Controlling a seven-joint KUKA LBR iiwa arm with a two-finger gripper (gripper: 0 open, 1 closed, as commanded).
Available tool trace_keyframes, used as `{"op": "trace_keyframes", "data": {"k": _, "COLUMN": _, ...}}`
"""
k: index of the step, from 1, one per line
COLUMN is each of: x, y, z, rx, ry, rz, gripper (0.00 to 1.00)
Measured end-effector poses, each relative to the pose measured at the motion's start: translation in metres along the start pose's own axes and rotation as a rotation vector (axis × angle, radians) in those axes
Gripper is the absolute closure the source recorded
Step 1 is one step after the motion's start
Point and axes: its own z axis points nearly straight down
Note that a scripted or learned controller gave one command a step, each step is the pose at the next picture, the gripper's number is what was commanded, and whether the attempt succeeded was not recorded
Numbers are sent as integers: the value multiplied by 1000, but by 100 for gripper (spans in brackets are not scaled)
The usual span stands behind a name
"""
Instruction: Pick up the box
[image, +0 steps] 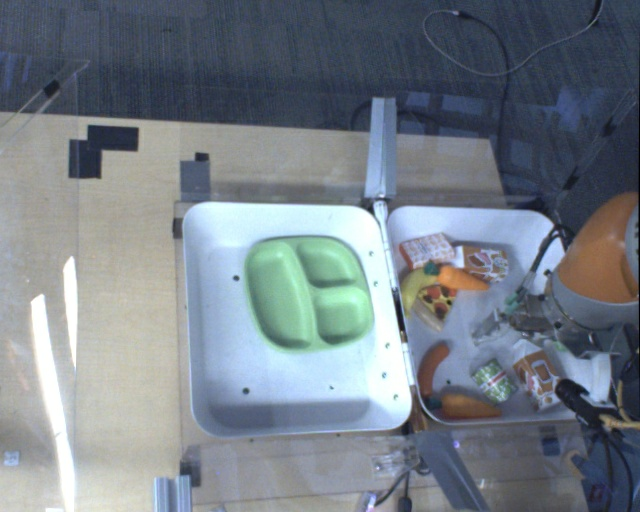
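A green divided plate (306, 292) with three compartments sits in the middle of the left white bin (215, 400). In the right white bin (470, 216) lie a carrot (461, 279), a yellow banana (412, 290), a brown sausage (432, 366), a second orange carrot (468, 406) near the front wall, and a small green-and-white packet (491, 380). Black tape marks (98, 146) sit on the wooden bench (110, 330) to the far left.

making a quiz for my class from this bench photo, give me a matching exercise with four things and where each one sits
Things:
1. green divided tray
2. banana
3. carrot
4. gripper

Places:
A. right bin, along its left wall
B. left bin, in the middle
C. over the right side of the right bin
D. right bin, upper middle, lying across

Pairs: 1-B, 2-A, 3-D, 4-C
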Motion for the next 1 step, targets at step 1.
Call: {"op": "trace_keyframes", "data": {"k": 1, "x": 21, "y": -22, "z": -1, "rx": -9, "ry": -7, "rz": -113, "gripper": 0}}
